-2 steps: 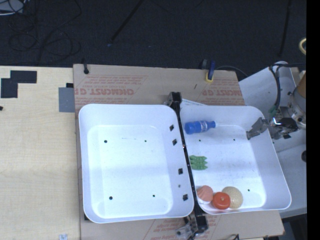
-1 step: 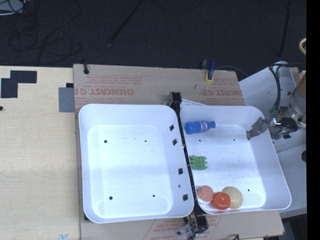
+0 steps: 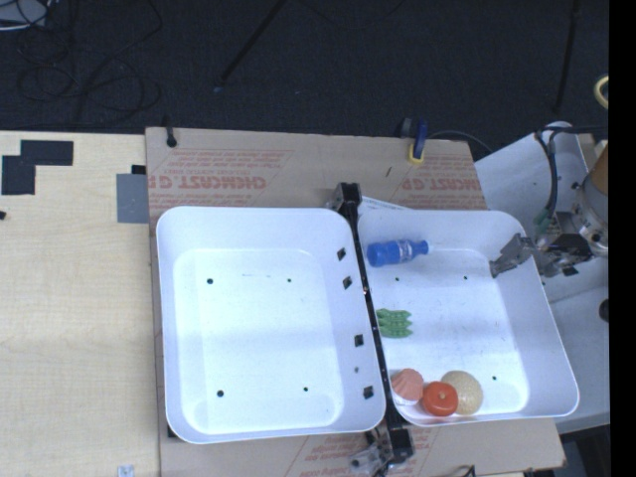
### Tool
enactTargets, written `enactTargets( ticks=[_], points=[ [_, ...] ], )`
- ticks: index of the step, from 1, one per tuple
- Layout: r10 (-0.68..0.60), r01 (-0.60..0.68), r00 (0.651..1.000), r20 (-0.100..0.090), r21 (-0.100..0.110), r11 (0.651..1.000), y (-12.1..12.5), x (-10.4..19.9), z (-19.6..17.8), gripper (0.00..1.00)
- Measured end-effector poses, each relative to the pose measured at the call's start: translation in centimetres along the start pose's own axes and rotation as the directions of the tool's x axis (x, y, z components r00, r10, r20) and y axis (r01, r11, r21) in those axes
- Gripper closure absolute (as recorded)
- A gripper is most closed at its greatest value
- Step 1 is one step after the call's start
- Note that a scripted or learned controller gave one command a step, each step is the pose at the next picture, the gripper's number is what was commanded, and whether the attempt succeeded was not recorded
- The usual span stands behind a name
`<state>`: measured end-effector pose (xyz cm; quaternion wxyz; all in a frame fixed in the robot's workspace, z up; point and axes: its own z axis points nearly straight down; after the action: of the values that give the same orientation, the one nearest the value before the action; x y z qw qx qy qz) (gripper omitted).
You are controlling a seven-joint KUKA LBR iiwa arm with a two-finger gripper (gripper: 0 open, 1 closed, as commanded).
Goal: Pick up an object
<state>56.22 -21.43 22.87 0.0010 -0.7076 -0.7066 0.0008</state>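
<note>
Bottle (image 3: 397, 252) lay in the right bin (image 3: 537, 316), long axis pointing roughly toward the pincer (image 3: 512, 254), which hovered to its right at the rim, fingers' spread indiscernible.

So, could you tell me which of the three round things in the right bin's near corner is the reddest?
The middle one, bright orange-red; the left is pinkish, the right pale tan.
</note>
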Motion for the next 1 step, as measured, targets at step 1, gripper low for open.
enactTargets(
  ticks=[1],
  points=[
    [0.003,-0.003,1.0,-0.003,0.003,1.0,-8.36,0.14,14.63,0.0]
  ],
)
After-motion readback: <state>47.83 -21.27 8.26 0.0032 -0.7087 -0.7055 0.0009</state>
